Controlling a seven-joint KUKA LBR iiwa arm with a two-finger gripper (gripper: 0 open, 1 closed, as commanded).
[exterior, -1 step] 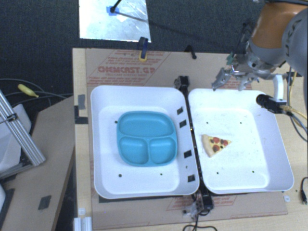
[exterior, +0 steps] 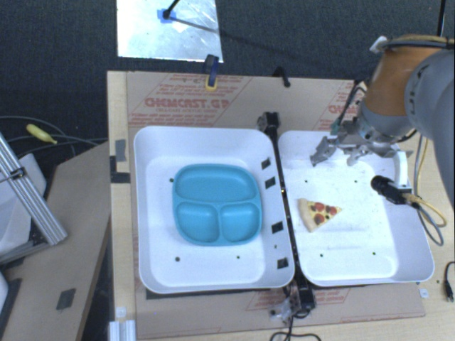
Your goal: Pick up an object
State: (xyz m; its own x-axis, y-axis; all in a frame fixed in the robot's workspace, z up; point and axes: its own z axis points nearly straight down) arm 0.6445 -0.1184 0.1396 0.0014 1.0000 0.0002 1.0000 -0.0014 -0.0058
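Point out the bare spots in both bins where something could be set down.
Right bin: bare floor in front of the pizza slice to the near rim; crowded at the far end under the gripper. Left bin: the blue divided plate fills the middle, leaving bare margins around it.

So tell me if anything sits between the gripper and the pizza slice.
Nothing visible does. The gripper hangs over the right bin toward its far side, fingers apart, and only bare white floor separates it from the pizza slice.

The brown board (exterior: 192, 98) under the bins bears red lettering reading "CHEMCAST GP".
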